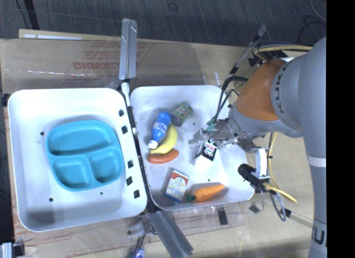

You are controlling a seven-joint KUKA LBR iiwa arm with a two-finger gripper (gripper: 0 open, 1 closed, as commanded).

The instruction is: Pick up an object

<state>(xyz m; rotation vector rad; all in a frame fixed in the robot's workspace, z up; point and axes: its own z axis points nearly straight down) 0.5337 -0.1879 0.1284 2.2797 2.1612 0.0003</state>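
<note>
White plastic frames everything from the overhead camera: two shallow bins sit side by side on the bench, the left bin (22, 140) carrying a blue divided tray (84, 154), the right bin (166, 91) holding all the loose pieces. My claw (208, 140) is down inside the right bin near its right wall, over a small white bottle with a dark label (206, 154); whether its tips are apart or together I cannot tell, since my wrist hides them. I judge that bottle my target because it lies apart from the rest. The blue bottle (161, 126), banana (168, 142), green can (182, 112), carton (176, 185) and carrot (208, 192) crowd toward the bin's middle and near edge.
</note>
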